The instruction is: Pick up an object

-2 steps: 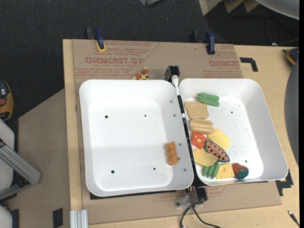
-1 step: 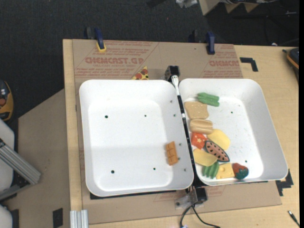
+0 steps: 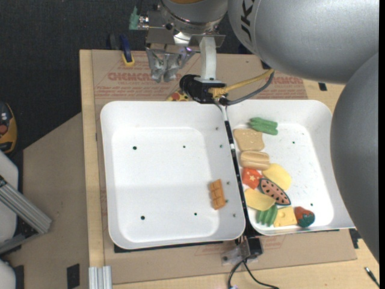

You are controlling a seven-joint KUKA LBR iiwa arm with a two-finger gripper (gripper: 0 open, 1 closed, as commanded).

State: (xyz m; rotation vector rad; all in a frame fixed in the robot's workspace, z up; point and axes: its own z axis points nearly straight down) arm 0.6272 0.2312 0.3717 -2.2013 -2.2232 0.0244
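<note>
Toy food (image 3: 264, 179) in right bin (image 3: 319, 161), "CHEMCR" printed on cardboard (image 3: 129, 76), gripper (image 3: 163, 71) state unclear.

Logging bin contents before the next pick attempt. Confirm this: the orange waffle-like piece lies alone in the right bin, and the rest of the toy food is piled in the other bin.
Wrong bin. The camera view shows the orange waffle-like piece lying alone in the left bin, near its right wall. The rest of the toy food, such as the watermelon slice, is piled in the right bin.
</note>
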